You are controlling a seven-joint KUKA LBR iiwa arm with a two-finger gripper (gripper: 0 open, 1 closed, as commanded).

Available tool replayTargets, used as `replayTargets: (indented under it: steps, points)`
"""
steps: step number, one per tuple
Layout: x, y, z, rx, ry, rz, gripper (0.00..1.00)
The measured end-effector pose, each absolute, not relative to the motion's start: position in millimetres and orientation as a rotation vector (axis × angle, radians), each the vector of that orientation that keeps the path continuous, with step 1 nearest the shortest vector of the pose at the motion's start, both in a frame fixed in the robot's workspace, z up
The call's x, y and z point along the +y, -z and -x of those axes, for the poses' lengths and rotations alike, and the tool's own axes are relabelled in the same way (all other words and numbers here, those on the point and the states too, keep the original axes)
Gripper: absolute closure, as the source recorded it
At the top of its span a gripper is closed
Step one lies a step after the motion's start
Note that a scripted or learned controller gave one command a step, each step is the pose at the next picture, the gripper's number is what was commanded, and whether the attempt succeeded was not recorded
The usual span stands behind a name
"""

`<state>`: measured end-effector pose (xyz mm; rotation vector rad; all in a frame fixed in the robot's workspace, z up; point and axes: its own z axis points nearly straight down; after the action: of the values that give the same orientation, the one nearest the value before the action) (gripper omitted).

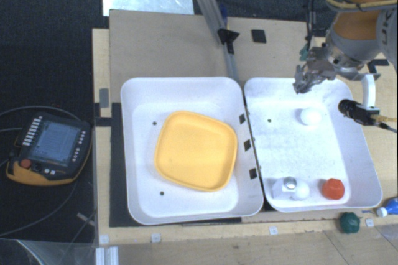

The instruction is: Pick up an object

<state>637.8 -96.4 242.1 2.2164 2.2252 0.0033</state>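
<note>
fingers [301, 87] hang above white ball [309, 116]; no writing legible.

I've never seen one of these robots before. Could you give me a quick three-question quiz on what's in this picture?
1. True or false: the yellow plate lies in the left bin.
2. Which object lies nearest the gripper? A) white ball B) red object C) yellow plate
3. Fill in: the red object sits in the ___ bin.

Key: 1 true; 2 A; 3 right.
</note>
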Motion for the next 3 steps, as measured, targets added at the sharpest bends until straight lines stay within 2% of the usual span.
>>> replayTargets:
  steps: [1, 2, 3]
  points:
    - [-47.2, -243.1, -610.4, 2.226, -0.002, -2.217, 1.0]
    - [4.2, -249.9, -593.8, 2.227, -0.002, -2.216, 1.0]
    - [49.9, -232.7, -574.4, 2.227, 0.0, -2.218, 1.0]
